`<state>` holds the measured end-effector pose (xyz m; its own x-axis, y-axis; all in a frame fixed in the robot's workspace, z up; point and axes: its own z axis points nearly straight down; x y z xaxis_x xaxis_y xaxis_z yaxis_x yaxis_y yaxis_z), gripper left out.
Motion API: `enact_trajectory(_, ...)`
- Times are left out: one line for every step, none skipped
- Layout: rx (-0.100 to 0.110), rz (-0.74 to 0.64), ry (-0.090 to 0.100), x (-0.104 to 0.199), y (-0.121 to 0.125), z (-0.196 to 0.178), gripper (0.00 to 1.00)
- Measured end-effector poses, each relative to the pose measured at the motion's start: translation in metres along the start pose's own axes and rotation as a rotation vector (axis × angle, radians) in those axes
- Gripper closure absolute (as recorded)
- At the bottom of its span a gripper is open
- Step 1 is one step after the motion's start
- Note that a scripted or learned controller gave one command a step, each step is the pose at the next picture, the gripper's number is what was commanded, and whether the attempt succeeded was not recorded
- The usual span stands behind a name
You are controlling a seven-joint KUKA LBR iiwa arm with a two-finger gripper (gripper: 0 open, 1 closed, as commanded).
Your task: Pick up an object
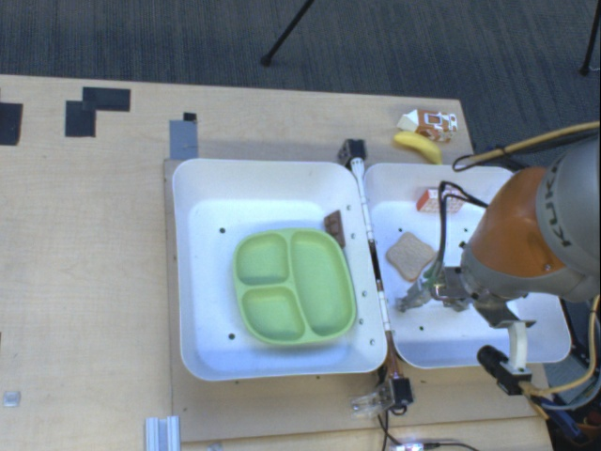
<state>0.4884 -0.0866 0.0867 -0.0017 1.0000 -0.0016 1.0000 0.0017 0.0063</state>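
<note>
- Camera view: two shallow white bins sit side by side on a wooden bench (84,252).
- The left bin (202,252) holds a light green divided plate (294,286) with three compartments, lying flat near the bin's middle and lower part. No food shows in its compartments.
- A small brown piece (333,222) lies just above the plate's upper right corner, close to the bin's right wall.
- The right bin (394,205) holds a tan slice of bread (410,255), lying flat in the left half of the bin.
- A small red-and-white packet (434,200) lies in the same bin, higher up, apart from the bread.
- The arm (526,233), grey with an orange band, reaches over the right bin from the right.
- The gripper (420,295) hangs low over the right bin's floor, just below the bread; its metal fingers are too small and glinting to tell whether they stand apart or together, and nothing shows clearly between them.
- On the bench beyond the right bin lie a yellow banana (417,145) and a small printed carton (430,121), touching or nearly so.
</note>
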Motion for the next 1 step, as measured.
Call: enact_trajectory(-0.006, -0.002, 0.0, 0.0004, 0.0025, -0.0115, 1.0)
